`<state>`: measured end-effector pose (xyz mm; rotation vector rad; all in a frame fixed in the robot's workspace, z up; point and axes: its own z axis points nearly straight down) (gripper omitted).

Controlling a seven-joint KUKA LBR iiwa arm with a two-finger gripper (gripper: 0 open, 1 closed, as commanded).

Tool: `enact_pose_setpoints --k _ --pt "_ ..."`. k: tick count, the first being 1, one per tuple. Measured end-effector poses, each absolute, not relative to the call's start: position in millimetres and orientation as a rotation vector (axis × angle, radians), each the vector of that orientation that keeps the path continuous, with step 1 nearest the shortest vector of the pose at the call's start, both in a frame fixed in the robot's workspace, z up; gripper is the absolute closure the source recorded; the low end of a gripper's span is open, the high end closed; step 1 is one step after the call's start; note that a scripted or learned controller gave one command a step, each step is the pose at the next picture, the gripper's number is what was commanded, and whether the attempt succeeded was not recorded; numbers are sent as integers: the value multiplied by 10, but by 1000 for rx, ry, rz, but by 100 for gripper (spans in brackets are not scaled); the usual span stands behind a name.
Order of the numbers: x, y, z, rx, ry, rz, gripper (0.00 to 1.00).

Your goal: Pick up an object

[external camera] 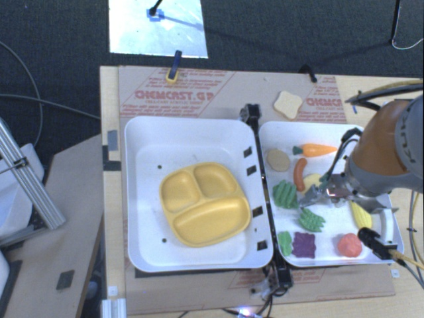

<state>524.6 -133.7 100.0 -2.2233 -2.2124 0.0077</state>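
Bench (218,88): two white bins | fingers (313,198) apart over right bin (329,133); nothing held

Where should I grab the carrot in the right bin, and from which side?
Grip the carrot across its orange middle, coming straight down from above. It lies flat and lengthwise near the right bin's far wall, with free space on both long sides for the fingers.

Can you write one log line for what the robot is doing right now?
arm: over right bin | claw: low among toy food, near green piece | yellow tray: left bin
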Motion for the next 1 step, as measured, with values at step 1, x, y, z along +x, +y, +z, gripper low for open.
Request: enact_pose_setpoints --k 1 --pt "4843 -994 828 -2217 -2219 1 0"
